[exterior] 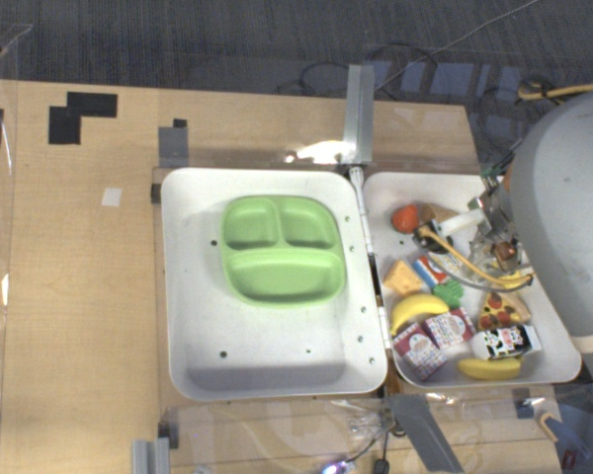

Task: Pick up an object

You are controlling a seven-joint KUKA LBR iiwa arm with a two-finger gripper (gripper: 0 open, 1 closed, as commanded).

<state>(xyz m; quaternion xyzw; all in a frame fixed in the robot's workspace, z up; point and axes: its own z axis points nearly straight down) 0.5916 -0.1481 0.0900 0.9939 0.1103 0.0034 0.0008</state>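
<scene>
Item: single grey arm [569, 215], entering from 3 o'clock, with its gripper [494, 237] low over the 2 o'clock part of the right bin [385, 188]. Tool state: cannot be told, since the wrist and its fittings mask the tip from above, and nothing is seen held. Step in hand, as judged: the reach and descent of a pick, with no grasp yet evident. What lies directly beneath the tool is hidden. Nearest clear candidate: pizza slice [501, 311], lying flat just beside the gripper at its 6 o'clock and near the bin's 3 o'clock wall. Its long axis appears to run roughly 9 to 3, but which end is the tip is too blurred to say. Second candidate: lower banana [489, 367], at the bin's 5 o'clock edge, with its long axis close to 9 to 3 and both ends curling slightly toward 12. Other contents: upper banana [418, 311], cheese wedge [403, 277], green block [448, 292], red round piece [405, 217], and a black-and-white carton [501, 342] between the slice and the lower banana. Left bin [193, 265]: holds a green divided plate [282, 248], well apart from the tool. Next move, as judged: settle on one piece, turn the wrist so the jaws close across its short axis, and come down clear of its close neighbours
</scene>
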